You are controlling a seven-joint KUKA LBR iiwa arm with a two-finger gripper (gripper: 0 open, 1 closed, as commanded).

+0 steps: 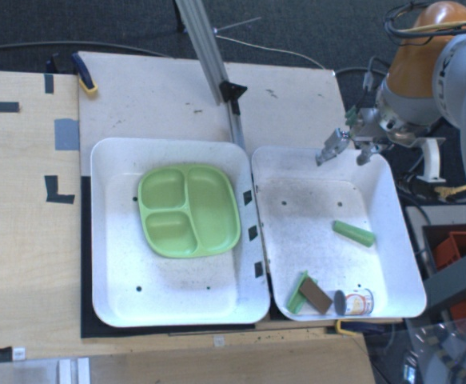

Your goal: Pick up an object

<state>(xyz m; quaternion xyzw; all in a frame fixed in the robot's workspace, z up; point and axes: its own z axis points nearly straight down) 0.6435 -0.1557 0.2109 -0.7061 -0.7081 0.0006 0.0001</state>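
White plastic forms two shallow bins set side by side on the bench. The left bin (105, 238) carries one light green divided plate (189, 210) with three compartments, lying flat toward the bin's far half.

Four small things are counted in the right bin (392, 214). One green stick (353, 233) lies alone on the floor toward the right wall, slanted. Three more are gathered at the near edge: one flat green piece (297, 294) leaning toward the near-left corner, one brown block (316, 296) touching it, and one small can (353, 302) on its side just beside the block, its dark end turned to the block. An orange and white label is seen on the can, but its writing is too small to be read. No other writing can be made out.

The gripper (344, 149) is seen at the far edge of the right bin, near the far-right corner, carried by the grey arm (420, 94) with its orange band (424, 38). Its two fingers are spread apart, and nothing is seen between them. It is well apart from all four things in the bin.

One blue and yellow clamp (84, 74) lies near the far-left corner of the pale board behind the bins, and one metal rail (205, 42) slants across that board.
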